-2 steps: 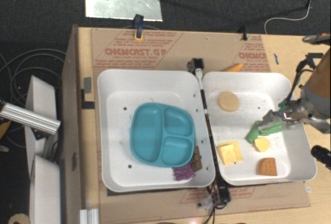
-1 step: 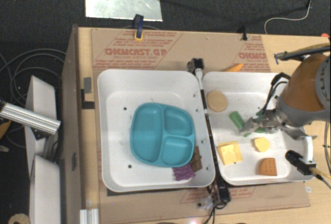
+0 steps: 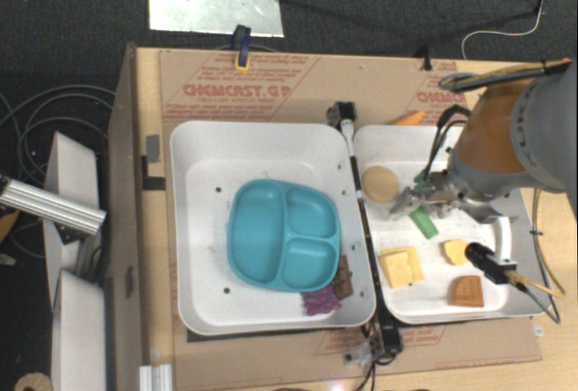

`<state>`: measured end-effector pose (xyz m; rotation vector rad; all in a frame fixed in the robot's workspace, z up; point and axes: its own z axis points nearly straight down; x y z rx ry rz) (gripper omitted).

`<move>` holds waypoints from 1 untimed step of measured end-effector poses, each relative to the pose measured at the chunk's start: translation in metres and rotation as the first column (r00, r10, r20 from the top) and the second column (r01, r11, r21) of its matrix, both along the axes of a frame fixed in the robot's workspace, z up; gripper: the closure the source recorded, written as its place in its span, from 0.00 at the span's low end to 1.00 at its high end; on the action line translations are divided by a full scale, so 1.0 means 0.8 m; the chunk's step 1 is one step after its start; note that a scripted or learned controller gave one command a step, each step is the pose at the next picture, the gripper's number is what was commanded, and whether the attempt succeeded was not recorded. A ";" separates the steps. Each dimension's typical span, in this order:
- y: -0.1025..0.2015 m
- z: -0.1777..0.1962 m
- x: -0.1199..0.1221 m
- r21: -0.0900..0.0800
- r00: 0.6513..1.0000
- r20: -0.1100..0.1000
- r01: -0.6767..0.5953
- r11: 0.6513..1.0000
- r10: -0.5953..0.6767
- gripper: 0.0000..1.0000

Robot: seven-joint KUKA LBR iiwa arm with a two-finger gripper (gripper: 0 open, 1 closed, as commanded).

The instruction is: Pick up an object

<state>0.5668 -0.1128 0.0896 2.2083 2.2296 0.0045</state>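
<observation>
My gripper (image 3: pixel 408 200) hangs low over the right bin (image 3: pixel 452 317), near its left-middle. A green block (image 3: pixel 424 223) lies just below and to the right of it, close to the fingers or touching them. A tan round piece (image 3: pixel 379 184) sits to the gripper's left against the bin's left wall. Nearer the front lie a yellow square slab (image 3: pixel 401 266), a small yellow chunk (image 3: pixel 454 251) and a brown toast-like piece (image 3: pixel 466 291). The arm's grey body hides the bin's back right part.
The left bin (image 3: pixel 203 200) holds a teal divided plate (image 3: pixel 284 236), with a purple lump (image 3: pixel 318 301) and a brown piece (image 3: pixel 343 279) at its front right. An orange item (image 3: pixel 409 118) rests at the right bin's back rim. A divider wall (image 3: pixel 357 200) separates the bins.
</observation>
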 end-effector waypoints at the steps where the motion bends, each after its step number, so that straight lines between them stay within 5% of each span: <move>1: -0.004 -0.006 -0.010 0.000 1.000 -0.004 0.008 1.000 -0.008 0.00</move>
